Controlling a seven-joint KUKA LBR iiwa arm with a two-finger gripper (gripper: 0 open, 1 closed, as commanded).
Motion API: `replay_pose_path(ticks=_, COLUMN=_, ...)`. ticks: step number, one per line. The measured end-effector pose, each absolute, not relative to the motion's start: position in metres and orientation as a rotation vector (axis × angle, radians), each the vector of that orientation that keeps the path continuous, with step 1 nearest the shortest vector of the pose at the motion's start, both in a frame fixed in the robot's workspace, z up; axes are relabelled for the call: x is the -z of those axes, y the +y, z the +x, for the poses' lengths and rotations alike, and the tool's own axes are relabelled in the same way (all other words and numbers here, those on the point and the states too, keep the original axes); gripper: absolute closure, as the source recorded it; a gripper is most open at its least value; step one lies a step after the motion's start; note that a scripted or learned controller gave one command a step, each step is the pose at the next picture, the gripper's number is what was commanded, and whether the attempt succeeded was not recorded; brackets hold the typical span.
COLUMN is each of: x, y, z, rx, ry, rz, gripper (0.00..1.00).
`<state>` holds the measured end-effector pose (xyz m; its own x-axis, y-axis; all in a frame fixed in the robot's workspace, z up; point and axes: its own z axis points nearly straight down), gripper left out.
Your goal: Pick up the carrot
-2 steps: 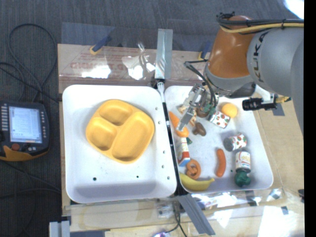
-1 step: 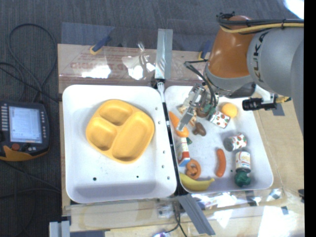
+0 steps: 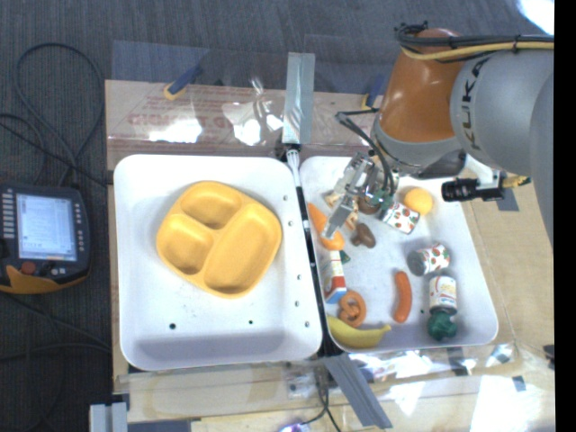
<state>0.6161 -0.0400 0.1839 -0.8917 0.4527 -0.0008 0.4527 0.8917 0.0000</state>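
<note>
The carrot (image 3: 316,217) is a small orange piece lying in the right bin (image 3: 468,241), close against its left wall. My gripper (image 3: 336,212) hangs from the grey and orange arm just to the right of the carrot, pointing down and to the left. Its fingers (image 3: 332,233) look open, with nothing between them. The lower fingertip is right beside the carrot; I cannot tell whether it touches.
The right bin also holds a brown lump (image 3: 364,235), a spotted white box (image 3: 400,216), a yellow lemon (image 3: 417,200), a carton (image 3: 336,275), a pretzel (image 3: 351,308), a banana (image 3: 359,335), a sausage (image 3: 402,296), a can (image 3: 431,259) and a green bottle (image 3: 441,309). A yellow divided plate (image 3: 219,238) lies in the left bin (image 3: 144,331).
</note>
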Motion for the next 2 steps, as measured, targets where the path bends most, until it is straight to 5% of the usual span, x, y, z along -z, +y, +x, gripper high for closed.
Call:
replay_pose_path(ticks=1, x=-0.184, y=-0.040, z=0.616, rx=0.000, ry=3.054, rz=0.731, gripper=0.00)
replay_pose_path(ticks=2, x=-0.099, y=-0.108, z=0.616, rx=0.005, ry=2.919, rz=1.173, gripper=0.00)
